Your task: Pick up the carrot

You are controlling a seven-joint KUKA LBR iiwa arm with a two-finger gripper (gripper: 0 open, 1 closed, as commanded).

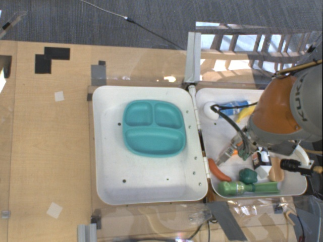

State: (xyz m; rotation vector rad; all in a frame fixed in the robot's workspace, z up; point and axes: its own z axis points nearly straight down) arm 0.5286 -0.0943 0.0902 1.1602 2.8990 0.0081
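Note:
The carrot (220,171) is a small orange-red piece lying at a slant near the front left corner of the right bin (204,114). My gripper (231,154) hangs low over that bin, just above and to the right of the carrot's upper end. The grey wrist and its orange band (275,107) cover the middle of the bin. Nothing is visibly held.
A teal divided plate (153,127) lies in the left bin (108,185). In the right bin, a dark green round piece (248,175) and a long green vegetable (247,187) lie by the front wall. A yellow and blue item (237,108) sits at the back.

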